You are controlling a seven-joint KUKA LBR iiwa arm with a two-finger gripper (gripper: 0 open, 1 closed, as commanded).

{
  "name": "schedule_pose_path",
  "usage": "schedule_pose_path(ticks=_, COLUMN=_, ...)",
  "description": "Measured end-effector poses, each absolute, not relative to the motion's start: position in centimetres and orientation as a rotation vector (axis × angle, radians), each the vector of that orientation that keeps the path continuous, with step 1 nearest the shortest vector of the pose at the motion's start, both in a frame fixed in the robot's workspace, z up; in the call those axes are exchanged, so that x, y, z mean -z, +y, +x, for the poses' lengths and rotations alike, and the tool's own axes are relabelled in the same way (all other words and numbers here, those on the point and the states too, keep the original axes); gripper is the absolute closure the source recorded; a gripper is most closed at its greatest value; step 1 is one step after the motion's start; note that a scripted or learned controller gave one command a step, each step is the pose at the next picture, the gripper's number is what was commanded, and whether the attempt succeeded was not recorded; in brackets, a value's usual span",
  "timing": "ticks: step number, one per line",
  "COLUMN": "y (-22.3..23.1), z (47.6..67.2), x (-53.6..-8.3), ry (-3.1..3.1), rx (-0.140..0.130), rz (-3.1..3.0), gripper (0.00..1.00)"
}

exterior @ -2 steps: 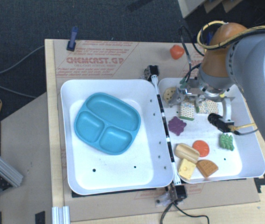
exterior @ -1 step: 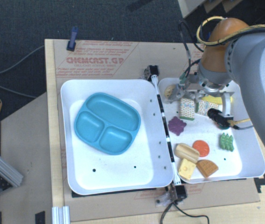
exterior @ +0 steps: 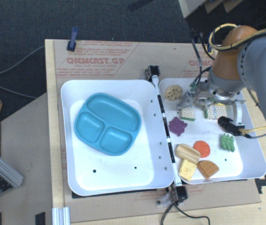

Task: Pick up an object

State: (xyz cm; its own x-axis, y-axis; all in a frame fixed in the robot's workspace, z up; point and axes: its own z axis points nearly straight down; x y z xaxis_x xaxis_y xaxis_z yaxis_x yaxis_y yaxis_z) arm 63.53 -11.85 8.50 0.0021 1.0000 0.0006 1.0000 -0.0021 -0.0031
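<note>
Your end effector (exterior: 202, 106) sits low in the right bin (exterior: 250, 163), upper right of frame; jaw state cannot be told. Just beside it lies a patterned waffle-like piece (exterior: 187, 112), seemingly light and stiff: grip across its narrow edges.

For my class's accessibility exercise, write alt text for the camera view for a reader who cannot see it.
A grey robot arm's end effector hovers low over the right bin of toy foods. The left bin holds a blue divided plate.
</note>
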Motion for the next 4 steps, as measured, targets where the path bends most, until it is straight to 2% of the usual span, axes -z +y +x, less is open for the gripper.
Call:
schedule_pose_path(ticks=1, y=-9.6, z=66.6, x=-8.5, ry=-2.225, rx=-0.009, rz=-2.215, gripper=0.00)
schedule_pose_path(ticks=2, y=-9.5, z=60.7, x=-8.4, ry=-2.215, rx=-0.005, rz=-2.219, gripper=0.00)
schedule_pose_path(ticks=3, y=-9.5, z=61.0, x=-9.5, ry=-2.220, rx=0.001, rz=-2.222, gripper=1.00)
schedule_pose_path(ticks=4, y=-1.0, z=58.1, x=-19.0, ry=-2.232, rx=0.009, rz=-2.214, gripper=1.00)
